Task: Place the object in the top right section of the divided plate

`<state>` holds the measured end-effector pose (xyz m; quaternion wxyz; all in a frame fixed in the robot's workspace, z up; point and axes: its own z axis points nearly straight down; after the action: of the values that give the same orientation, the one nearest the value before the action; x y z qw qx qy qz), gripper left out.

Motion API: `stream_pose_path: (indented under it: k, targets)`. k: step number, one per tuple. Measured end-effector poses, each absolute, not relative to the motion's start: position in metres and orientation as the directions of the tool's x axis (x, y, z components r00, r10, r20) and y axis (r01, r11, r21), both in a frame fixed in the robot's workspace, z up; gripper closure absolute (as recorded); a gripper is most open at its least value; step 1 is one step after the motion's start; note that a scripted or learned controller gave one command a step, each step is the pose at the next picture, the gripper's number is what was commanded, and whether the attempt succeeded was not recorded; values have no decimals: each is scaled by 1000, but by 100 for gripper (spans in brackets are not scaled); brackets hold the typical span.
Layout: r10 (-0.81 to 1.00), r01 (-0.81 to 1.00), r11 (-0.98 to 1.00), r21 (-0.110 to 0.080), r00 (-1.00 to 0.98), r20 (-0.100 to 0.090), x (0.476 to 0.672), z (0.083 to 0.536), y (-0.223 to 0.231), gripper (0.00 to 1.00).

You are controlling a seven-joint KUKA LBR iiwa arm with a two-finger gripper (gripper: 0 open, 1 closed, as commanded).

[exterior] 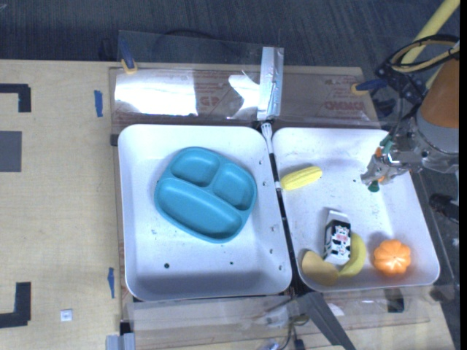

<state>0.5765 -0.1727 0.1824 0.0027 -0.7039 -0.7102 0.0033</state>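
From the camera above the worktop (51,195) we see two shallow white bins side by side. The left bin (139,261) holds the blue divided plate (206,192), which lies tilted at a slant near the bin's middle, with one long section toward the lower left and two smaller sections toward the upper right; all of its sections look bare. In the right bin (408,195) we count four things: a yellow corn cob (300,177) near the bin's left wall, just beside the divider between the bins; a small black-and-white carton (337,240) lying across a banana (343,262) at the lower edge; and an orange fruit (392,257) close to the banana's right end. We cannot tell which of these is the object meant for the plate. The arm (441,111) reaches in from the right, and its claw (376,175) hangs over the upper right part of the right bin, well apart from all four things. We see nothing between its fingers, but we cannot tell how wide they stand.
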Motion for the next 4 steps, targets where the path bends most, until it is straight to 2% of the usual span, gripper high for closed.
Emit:
stream_pose_path:
  k: [1,2,3,4]
  targets:
    - [916,916,401,8,-401,-7,612,263,-170,100]
    - [995,995,96,4,-96,-2,591,96,-172,100]
    - [999,999,53,-5,-53,5,596,85,-222,100]
    - [990,987,139,-77,-137,30,651,92,-233,100]
